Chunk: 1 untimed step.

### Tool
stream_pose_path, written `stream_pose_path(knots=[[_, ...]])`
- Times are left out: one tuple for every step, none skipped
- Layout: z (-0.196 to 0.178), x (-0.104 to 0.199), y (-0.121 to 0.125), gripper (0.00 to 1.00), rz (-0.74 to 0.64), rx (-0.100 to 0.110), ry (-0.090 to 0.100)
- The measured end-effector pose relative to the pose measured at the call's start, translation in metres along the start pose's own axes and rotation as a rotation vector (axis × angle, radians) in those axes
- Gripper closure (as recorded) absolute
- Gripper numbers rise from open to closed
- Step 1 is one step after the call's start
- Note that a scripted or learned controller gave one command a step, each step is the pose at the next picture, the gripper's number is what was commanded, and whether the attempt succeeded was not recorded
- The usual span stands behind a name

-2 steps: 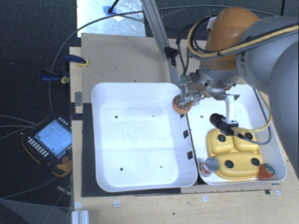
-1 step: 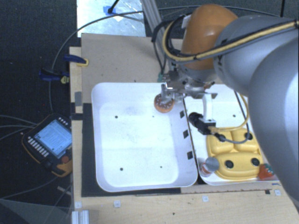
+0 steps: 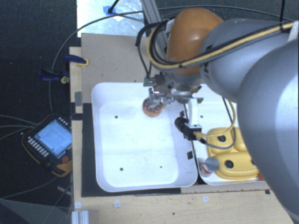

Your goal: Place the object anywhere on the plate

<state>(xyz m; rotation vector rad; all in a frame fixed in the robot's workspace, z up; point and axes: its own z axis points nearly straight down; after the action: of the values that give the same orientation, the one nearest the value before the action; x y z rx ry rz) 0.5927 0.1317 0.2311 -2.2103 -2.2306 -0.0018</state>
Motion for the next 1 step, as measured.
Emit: stream_pose_path(knots=[[0.0076,-0.0046,-0.0079,1.00,0.007,0.000,-0.002]])
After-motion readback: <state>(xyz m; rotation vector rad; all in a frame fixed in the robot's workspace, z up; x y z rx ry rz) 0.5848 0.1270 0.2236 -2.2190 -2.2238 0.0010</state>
